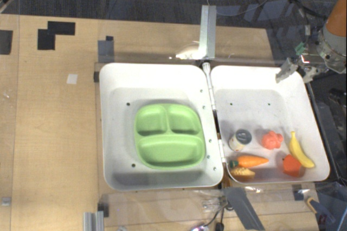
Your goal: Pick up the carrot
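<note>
The carrot (250, 160), orange with a green stub at its left end, lies flat near the front of the right bin (255, 102). My gripper (296, 72) hangs over the bin's far right corner, well behind and to the right of the carrot. Its two fingers stand apart, open, with nothing between them.
Around the carrot lie a small yellow corn piece (242, 172), a round dark and white item (241, 138), a pink item (272, 139), a red-orange item (291, 165) and a banana (301, 149). The left bin (116, 116) holds a green divided plate (169, 136).
</note>
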You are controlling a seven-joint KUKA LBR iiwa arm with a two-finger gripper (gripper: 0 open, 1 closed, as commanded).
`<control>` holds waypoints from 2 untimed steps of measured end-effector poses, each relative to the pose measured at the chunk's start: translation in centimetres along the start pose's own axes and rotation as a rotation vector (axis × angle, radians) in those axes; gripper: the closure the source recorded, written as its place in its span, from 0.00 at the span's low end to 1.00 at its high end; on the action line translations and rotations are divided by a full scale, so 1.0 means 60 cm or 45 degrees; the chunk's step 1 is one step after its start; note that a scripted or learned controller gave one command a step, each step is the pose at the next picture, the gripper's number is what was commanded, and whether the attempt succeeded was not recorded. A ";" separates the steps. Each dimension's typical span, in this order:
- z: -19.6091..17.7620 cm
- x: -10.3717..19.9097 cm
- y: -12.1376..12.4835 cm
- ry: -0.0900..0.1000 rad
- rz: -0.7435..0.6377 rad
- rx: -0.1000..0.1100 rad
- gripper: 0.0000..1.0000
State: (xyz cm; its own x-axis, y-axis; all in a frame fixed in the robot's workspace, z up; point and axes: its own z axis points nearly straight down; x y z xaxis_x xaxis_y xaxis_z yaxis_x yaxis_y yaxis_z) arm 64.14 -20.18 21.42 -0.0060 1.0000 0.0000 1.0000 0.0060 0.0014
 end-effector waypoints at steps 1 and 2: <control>0.120 0.045 0.040 0.000 0.158 0.001 0.00; 0.110 0.116 -0.109 0.001 0.191 0.000 0.00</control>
State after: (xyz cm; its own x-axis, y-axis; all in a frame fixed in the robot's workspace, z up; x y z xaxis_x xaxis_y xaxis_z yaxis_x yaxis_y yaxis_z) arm 57.55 -13.29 14.83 0.1435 0.9897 0.0010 0.9897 -0.1435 0.0012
